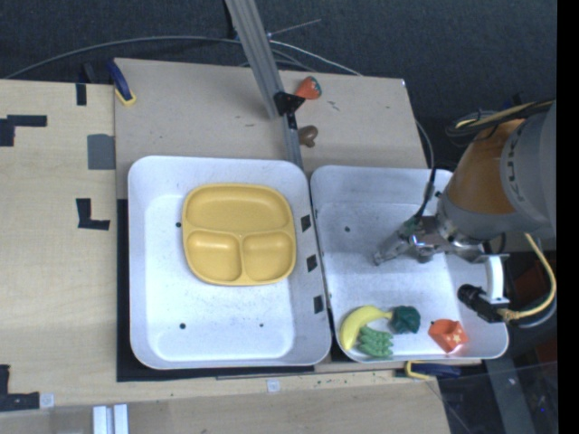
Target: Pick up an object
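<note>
In the right bin (362, 197), a yellow banana (359, 319), a light green bumpy toy (375, 342) and a dark green toy (405, 318) lie bunched at the front edge. An orange-red toy (447, 334) sits in the front right corner. My gripper (387, 253) hangs over the bin's middle, pointing left, above and behind those toys. Nothing shows between its fingers. The left bin (149, 242) holds a yellow divided plate (240, 233).
A grey pole (258, 48) slants from the top down to the seam between the bins, with clamps (308, 87) near its base. The arm's orange band (484, 174) and cables (493, 310) crowd the right bin's right side.
</note>
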Action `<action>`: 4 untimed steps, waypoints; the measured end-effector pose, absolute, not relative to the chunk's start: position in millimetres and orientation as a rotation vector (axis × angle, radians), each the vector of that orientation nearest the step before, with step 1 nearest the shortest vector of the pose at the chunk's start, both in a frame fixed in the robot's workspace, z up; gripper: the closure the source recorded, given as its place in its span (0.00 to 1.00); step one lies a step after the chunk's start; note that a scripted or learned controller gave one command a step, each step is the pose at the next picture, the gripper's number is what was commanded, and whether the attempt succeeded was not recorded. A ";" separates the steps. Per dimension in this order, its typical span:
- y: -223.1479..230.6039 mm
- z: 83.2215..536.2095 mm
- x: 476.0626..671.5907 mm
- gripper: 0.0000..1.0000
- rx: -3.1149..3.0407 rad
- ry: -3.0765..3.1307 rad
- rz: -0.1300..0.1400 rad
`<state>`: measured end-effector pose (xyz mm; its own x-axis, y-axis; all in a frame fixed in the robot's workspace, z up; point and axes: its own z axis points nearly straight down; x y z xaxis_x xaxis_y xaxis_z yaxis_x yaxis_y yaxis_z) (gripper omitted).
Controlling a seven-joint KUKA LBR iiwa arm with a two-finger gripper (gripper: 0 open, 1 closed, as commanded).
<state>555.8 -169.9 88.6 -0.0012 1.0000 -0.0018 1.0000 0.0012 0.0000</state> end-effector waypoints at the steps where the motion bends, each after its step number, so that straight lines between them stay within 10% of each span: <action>1: -169.1 99.5 555.8 1.00 2.219 2.225 -0.001; 4: -171.0 275.4 564.7 1.00 2.216 2.220 0.003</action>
